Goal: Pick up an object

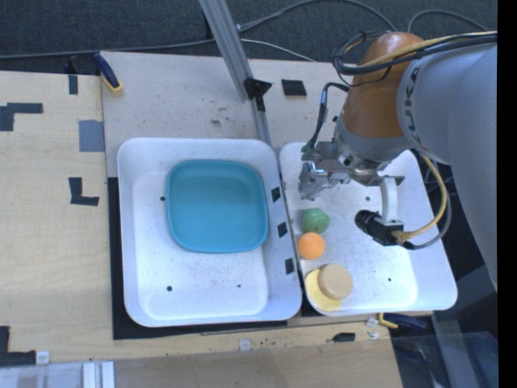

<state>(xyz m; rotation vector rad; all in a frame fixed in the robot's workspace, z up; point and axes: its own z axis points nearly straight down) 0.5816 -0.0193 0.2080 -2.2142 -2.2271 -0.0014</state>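
Above the green ball in the right bin, the gripper hovers; its grip cannot be made out.

One fixed overhead camera looks slantwise down on both bins.

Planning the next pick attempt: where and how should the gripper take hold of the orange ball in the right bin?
Grip the orange ball across its middle, coming straight down from above. It is round, so no side is better by shape, but the green ball sits close behind it and the tan disc close in front. Probably set the fingers left and right of it, toward the bin wall and the open floor.
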